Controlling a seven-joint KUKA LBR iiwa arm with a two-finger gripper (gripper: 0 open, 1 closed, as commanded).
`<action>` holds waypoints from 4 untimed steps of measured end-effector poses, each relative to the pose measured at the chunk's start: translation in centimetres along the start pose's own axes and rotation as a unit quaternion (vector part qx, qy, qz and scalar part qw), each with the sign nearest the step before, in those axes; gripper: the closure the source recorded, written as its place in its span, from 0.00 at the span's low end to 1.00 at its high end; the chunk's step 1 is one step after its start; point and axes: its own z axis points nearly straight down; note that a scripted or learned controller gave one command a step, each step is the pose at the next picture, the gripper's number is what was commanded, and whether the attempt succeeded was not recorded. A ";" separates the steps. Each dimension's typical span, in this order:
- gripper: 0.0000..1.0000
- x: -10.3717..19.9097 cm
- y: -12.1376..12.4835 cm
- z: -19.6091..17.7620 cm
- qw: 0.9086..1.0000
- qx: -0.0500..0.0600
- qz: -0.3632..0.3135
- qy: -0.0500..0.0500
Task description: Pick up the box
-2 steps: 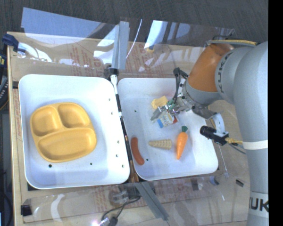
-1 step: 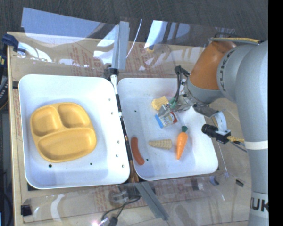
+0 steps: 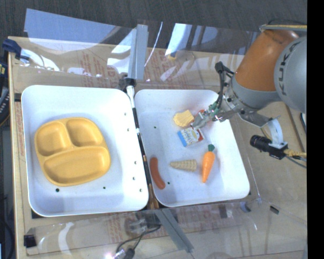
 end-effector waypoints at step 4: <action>1.00 -2.6 2.3 11.0 1.000 -0.004 0.002 -0.003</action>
